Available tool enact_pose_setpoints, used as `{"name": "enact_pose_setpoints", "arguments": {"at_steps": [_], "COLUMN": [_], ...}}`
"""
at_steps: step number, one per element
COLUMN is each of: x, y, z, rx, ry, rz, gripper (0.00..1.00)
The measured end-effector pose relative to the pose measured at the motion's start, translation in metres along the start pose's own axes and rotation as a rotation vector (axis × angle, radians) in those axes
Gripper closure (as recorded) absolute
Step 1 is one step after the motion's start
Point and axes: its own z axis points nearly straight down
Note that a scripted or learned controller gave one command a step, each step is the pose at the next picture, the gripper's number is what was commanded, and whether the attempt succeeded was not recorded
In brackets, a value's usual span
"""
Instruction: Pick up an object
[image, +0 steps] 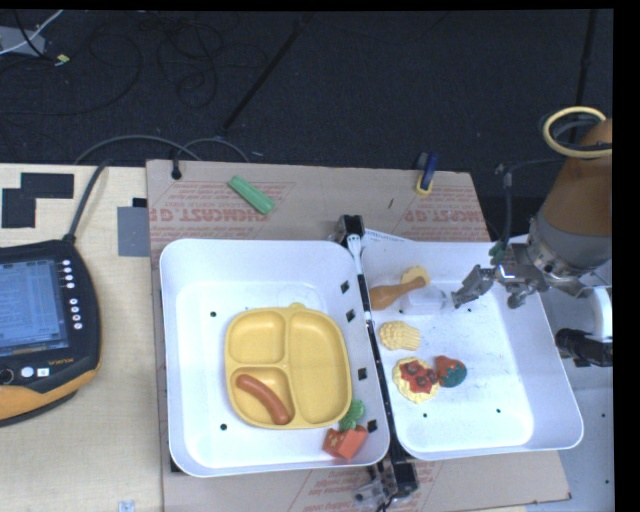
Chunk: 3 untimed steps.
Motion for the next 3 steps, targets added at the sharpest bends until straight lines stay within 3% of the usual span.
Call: {"name": "enact_pose_setpoints", "arguments": {"at_steps": [1, 2, 3], "x": [0.026, 0.040, 0.091], "y": [-0.094, -0.108, -0.050], "z": [0.068, 0.104, 0.104], "rx": [0.013, -0.010, -0.007], "ry": [0.005, -0.001, -0.003], "rz": [0.001, 0.000, -0.003], "gripper": [0.00, 0.00, 0.00]}}
